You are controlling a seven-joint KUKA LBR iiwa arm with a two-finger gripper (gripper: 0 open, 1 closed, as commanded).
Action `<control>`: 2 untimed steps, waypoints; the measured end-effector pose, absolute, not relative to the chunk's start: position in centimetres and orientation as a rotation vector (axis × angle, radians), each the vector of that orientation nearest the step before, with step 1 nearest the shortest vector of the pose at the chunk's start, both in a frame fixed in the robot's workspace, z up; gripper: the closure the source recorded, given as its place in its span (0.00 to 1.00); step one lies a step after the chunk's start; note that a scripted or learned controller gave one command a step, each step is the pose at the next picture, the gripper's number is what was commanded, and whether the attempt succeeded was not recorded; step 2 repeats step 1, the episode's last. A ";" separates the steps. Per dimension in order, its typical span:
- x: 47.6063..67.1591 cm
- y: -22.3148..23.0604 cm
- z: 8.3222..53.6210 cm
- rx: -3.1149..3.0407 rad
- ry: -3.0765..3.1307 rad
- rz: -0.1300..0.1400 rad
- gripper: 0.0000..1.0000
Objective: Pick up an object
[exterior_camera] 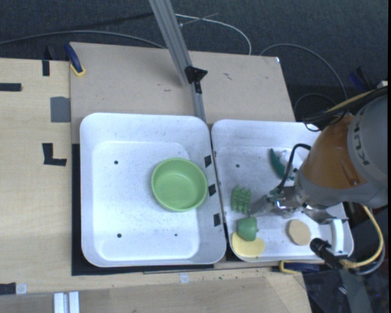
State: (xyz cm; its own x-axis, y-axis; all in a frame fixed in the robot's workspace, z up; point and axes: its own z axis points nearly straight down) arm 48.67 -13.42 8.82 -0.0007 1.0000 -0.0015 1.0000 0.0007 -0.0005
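- Nearest the camera, along the lower wall of the right bin, a yellow piece is seen, with a dark green rounded object lying against its upper edge and partly over it.
- Just right of the yellow piece, a round tan disc is found on the floor of the right bin, close to the bin's right wall.
- Above the dark green rounded object, a small green ridged block is placed, apart from it by a narrow gap.
- Toward the upper right of the right bin, a slim teal item is laid at a slant.
- The gripper is reached in from the right of the right bin, low over its floor, with its tip just beside the green ridged block; whether the fingers are spread or pressed together cannot be told, and nothing is seen pinched between them.
- The grey arm with its orange band is held over the right bin's right wall.
- In the left bin, a light green bowl is set upright near the wall shared with the right bin.
- Both bins are carried side by side on the surface.
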 end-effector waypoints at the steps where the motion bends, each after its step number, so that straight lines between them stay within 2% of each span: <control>1: 48.6 -13.3 9.9 2.222 2.225 -0.002 1.00; 2: 48.6 -13.3 9.9 2.222 2.225 -0.002 1.00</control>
